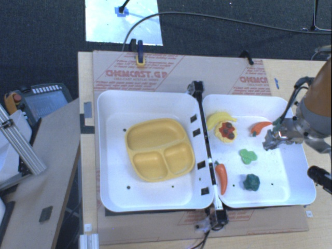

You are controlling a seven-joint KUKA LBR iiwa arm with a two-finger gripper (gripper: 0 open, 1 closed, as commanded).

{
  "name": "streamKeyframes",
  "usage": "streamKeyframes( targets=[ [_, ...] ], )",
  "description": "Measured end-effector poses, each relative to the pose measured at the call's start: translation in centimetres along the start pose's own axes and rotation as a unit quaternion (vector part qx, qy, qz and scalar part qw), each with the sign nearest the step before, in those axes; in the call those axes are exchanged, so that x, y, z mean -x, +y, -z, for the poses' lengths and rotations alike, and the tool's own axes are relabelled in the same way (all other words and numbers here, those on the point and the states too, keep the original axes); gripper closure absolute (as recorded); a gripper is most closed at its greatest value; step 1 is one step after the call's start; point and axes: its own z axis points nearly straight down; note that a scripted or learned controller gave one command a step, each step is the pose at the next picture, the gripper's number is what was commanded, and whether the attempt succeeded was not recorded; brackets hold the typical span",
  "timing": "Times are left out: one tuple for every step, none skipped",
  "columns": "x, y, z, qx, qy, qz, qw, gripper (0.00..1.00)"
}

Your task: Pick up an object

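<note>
My gripper (272,139) hangs over the right bin (290,191), toward its right side. An orange carrot-like piece (260,127) lies just to its upper left. A light green toy (248,156) rests a little to its lower left. Near the bin's front sits a dark green broccoli-like toy (251,182). By the bin's left wall lies a red pepper with a green stem (222,177). A yellow banana (218,119) and a round yellow piece with red topping (226,131) are at the back left. I see nothing held in the gripper.
The left bin (114,139) holds a yellow divided plate (158,149). A black clamp strip (204,144) runs between the two bins. The grey arm with its orange band (317,105) comes in from the right, over the right bin's edge.
</note>
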Motion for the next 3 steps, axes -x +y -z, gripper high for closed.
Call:
streamKeyframes(
  targets=[
    [-5.0,2.2,0.5,-0.001,0.001,0.002,1.0000,1.00],
    [-9.9,3.9,-1.1,-0.002,0.001,0.002,1.0000,1.00],
    [-15.7,5.2,-0.5,-0.002,0.002,0.003,1.0000,1.00]
  ],
)
